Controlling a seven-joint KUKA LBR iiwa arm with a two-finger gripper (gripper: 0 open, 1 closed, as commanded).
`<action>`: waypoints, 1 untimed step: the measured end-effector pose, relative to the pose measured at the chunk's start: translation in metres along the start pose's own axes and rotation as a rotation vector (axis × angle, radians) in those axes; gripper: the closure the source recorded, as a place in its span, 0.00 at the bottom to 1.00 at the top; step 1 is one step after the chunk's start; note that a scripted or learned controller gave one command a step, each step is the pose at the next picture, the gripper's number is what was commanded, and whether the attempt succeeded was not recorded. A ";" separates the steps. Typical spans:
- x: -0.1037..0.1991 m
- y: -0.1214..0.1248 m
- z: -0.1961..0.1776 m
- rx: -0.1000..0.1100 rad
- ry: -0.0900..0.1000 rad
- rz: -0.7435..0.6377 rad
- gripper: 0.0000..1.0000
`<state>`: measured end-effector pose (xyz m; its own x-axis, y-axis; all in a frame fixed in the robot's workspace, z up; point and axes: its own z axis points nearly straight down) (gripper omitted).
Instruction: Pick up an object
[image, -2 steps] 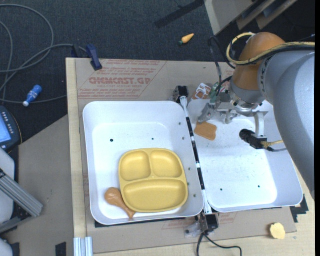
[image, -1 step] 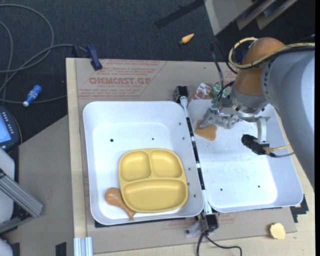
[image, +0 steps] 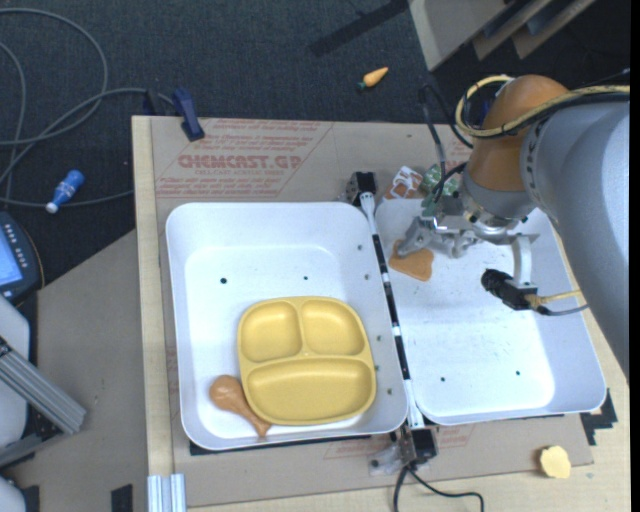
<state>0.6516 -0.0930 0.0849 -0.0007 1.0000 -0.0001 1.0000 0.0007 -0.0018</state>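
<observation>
Yellow divided plate (image: 304, 360) in left bin (image: 200, 250), front | gripper (image: 470, 245) over right bin (image: 480, 370), rear-left corner, beside orange piece (image: 413, 265) | grip state: could not tell

2 shallow white plastic bins: left bin (image: 200, 250), right bin (image: 480, 370). 1 yellow 3-compartment plastic plate (image: 303, 360). 1 orange toy drumstick (image: 236, 397). 1 flat orange piece (image: 413, 264). 1 small yellow chunk (image: 554, 461). 1 blue clamp (image: 186, 113). 1 blue-and-white bottle (image: 66, 189).
</observation>
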 end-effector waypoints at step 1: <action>-0.005 0.005 0.000 -0.004 -0.001 0.000 0.00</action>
<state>0.6566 -0.0977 0.0849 -0.0006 1.0000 -0.0010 1.0000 0.0006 0.0025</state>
